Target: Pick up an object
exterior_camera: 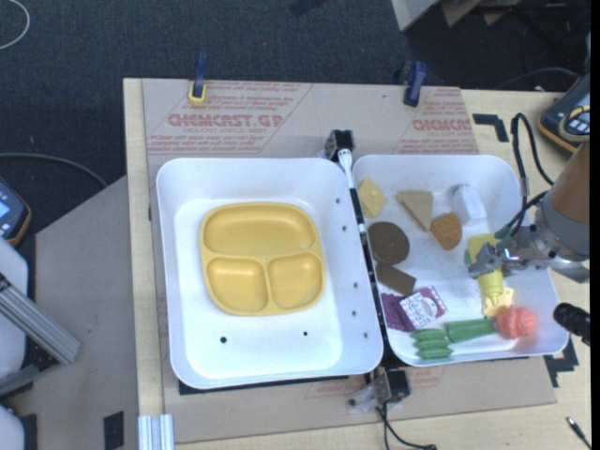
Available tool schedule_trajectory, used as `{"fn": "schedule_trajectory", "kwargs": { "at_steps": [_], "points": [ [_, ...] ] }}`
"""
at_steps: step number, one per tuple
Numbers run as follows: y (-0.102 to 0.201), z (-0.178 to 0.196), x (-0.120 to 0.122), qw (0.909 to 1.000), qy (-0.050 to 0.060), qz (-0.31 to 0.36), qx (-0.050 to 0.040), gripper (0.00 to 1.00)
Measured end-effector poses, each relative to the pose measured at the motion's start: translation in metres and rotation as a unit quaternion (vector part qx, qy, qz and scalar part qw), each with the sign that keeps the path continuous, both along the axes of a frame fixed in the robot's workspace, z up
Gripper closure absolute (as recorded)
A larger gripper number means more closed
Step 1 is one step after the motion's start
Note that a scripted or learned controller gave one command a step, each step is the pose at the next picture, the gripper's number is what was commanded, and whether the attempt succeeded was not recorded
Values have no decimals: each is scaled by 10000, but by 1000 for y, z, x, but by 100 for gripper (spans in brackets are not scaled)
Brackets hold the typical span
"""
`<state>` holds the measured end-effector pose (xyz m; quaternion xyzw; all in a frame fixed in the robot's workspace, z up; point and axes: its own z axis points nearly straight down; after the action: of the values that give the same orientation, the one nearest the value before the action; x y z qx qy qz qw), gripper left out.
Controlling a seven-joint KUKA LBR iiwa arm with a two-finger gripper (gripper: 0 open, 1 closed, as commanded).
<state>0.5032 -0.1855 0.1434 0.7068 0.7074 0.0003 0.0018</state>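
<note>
Plainly, "CHEMCAST" lettering across bench (234,120).

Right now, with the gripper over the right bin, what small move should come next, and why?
Probably a short descent straight down. The gripper sits above the yellow toy near the right bin's right side, and nothing shows between its fingers. The pink toy lies close by, so keep the descent narrow.
</note>
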Motion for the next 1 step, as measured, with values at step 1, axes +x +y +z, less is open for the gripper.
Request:
{"fn": "schedule_trajectory", "kwargs": {
  "at_steps": [1],
  "points": [
    [3, 43, -2, 10000, -12, 1, -4, 100]
  ]
}}
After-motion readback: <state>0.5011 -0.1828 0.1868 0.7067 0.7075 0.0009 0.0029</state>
